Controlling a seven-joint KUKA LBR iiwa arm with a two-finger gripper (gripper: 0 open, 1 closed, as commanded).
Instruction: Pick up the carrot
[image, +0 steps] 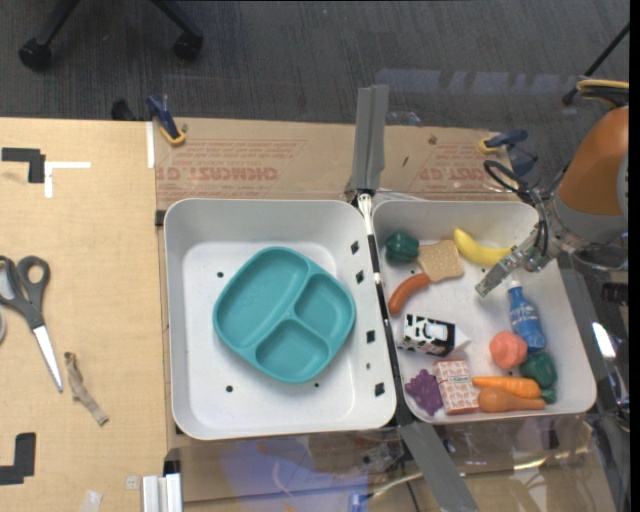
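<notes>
Tapered orange carrot (506, 383) (green-topped)

— Counted two bins: left bin (180, 400) and right bin (575, 400).
— And inside the left?
— Found one teal plate (285, 315), split into three compartments.
— And inside the right?
— Tallied twelve single pieces: one carrot (503, 383), one orange lump (508, 402), one banana (480, 248), one bread slice (440, 260), one sausage (408, 292), one green pepper (401, 246), one milk carton (430, 335), one blue bottle (523, 318), one pink ball (508, 350), one dark green piece (541, 369), one bunch of purple grapes (424, 391), one red-and-white box (456, 386).
— Anything outside the bins?
— Noted one pair of scissors (32, 300) and two blue clamps, left clamp (166, 119) and right clamp (506, 140)
</notes>
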